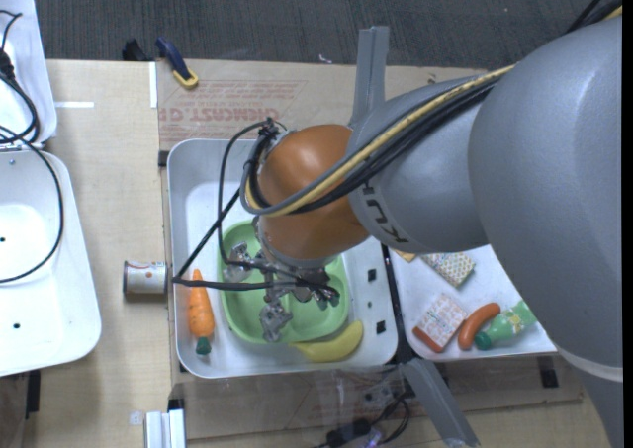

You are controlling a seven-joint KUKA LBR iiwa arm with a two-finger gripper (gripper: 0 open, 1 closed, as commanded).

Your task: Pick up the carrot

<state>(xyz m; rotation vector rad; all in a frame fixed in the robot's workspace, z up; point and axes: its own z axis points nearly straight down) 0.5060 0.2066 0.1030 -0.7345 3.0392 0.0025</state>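
Orange against white plastic, the carrot lies lengthwise along the left wall of the left bin, its green stub pointing toward the near rim. Using that carrot as my marker: just to its right sits a green bowl, and the gripper hangs over that bowl's near part, clearly apart from the carrot and not touching it. From where I stand the metal tips are a tangle of small parts, so I cannot tell whether they are spread or pressed together; nothing shows between them. Farther right of the carrot, past the bowl, a yellow banana curves along the near rim of the same bin. Above the bowl looms the arm's orange band, with black cables looping off it, one of them running across just above the carrot's top end. On the carrot's left, outside the bin wall, a small silver can rests on its side on the bench. Well to the right of the carrot, in the other bin, I see a red sausage, a green bottle and a patterned packet.
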